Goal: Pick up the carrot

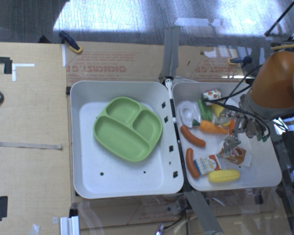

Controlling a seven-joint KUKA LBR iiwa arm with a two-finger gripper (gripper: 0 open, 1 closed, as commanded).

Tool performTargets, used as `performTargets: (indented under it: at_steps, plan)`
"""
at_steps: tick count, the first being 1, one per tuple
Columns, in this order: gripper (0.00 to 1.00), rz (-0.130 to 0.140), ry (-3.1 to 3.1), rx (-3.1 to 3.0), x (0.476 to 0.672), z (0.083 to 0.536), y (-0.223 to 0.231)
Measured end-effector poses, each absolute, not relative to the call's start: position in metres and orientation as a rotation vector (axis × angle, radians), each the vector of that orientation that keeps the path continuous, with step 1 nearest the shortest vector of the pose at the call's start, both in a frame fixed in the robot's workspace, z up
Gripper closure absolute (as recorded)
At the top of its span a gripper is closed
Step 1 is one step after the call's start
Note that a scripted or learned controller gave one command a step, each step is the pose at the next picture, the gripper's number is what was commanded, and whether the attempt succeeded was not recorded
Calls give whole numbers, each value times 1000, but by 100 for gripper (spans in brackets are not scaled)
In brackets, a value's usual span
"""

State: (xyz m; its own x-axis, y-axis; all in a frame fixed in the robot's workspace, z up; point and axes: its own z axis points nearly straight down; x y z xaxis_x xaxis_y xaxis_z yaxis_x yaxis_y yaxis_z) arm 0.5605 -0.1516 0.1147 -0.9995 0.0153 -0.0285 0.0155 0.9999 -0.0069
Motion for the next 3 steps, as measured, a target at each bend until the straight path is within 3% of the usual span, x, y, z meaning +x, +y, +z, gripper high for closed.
performTargets:
  at_steps: [1,3]
  plan:
    - [0,0,3097,374,601,107,-196]
    - [0,-12,3051,721,637,104,-155]
